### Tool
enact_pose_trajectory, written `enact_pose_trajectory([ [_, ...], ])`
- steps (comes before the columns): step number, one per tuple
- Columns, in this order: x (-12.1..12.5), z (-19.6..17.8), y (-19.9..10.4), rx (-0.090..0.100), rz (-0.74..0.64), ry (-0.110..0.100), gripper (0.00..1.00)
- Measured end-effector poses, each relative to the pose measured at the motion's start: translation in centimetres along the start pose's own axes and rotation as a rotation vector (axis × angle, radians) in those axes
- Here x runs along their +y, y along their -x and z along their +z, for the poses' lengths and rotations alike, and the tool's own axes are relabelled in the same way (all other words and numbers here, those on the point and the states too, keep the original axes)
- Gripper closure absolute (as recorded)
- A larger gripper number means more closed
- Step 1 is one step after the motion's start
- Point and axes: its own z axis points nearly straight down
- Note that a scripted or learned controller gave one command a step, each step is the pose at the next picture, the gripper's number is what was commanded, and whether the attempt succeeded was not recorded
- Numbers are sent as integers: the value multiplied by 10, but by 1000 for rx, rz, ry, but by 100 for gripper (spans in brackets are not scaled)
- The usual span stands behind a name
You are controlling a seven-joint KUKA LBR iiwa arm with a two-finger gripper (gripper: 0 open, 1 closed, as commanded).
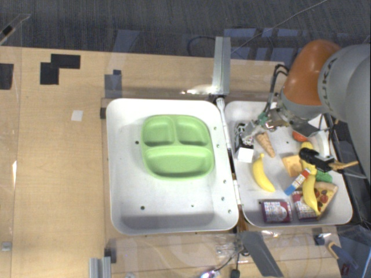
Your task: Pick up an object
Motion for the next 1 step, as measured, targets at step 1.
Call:
enact_pose_trajectory([
  [1,16,1,5,0,-174,-2,0],
])
